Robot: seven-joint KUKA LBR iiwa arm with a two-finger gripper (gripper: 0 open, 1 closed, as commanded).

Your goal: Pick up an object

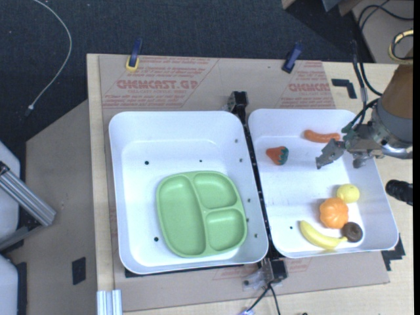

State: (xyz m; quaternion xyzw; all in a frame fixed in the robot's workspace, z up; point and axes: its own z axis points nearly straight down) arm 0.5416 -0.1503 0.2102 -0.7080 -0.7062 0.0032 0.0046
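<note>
Two shallow white bins of smooth, glossy plastic with rounded corners sit side by side on the bench, on a cardboard-brown sheet printed in faded red with "CHEMCAST G.P". The left bin carries a pale green plate, matte and rounded, moulded into three compartments. The right bin carries small toy foods: a slim orange carrot near the far wall, a red strawberry with a green cap toward the inner wall, and, clustered at the near right corner, a round yellow lemon, a lumpy orange fruit just below it, a curved yellow banana and a dark brown round piece touching the banana's end. The claw, grey metal, hangs over the right bin's far right part, just beside the carrot, with its two fingers spread apart and nothing between them.
</note>
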